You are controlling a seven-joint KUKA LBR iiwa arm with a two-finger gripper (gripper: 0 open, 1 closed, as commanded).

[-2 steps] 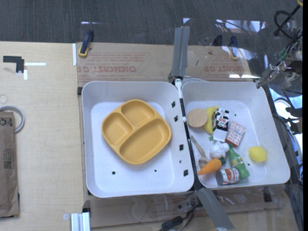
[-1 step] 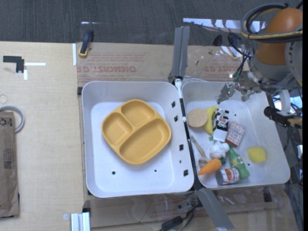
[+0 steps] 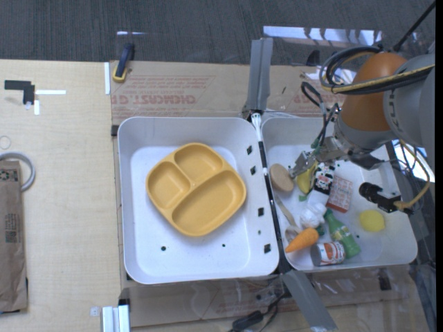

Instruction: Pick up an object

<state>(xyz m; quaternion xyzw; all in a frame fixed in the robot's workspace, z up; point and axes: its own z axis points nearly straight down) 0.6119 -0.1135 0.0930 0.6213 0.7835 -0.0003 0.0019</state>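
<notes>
A: What's on the bench?

B: Two white bins. The left bin (image 3: 131, 185) holds a yellow divided plate (image 3: 196, 188). The right bin (image 3: 394, 251) holds a heap: a carrot (image 3: 302, 240), a can (image 3: 327, 253), a green bottle (image 3: 340, 231), a lemon (image 3: 372, 220), a wooden spoon (image 3: 282, 180), a banana (image 3: 306, 178).

A: And the arm?

B: Its gripper (image 3: 306, 163) hangs over the far left of that heap, just above the banana. I cannot tell whether it is open or grasping anything.
</notes>
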